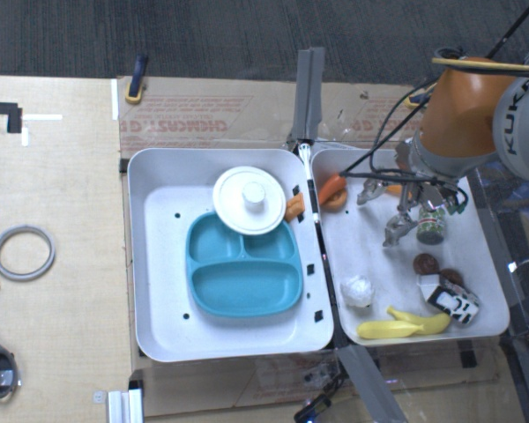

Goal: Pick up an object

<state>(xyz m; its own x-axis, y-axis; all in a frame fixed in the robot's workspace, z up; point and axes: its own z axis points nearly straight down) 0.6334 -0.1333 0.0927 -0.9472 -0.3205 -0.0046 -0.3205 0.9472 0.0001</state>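
the grey and orange arm [463,104] reaches over the right bin [383,289], while the left bin [150,263] holds a blue divided tray [242,276] with a white lid [249,201] resting on its far edge. the gripper [404,211] hangs low in the right bin with its fingers spread and nothing between them, just beside a small green and white jar [431,227], with a yellow banana [404,326], a white ball [359,291] and a brown piece [427,262] nearer the front. to do this well, i would centre the spread fingers over the jar, which looks closest, come straight down so one finger passes each side, and squeeze only once it sits squarely between them.
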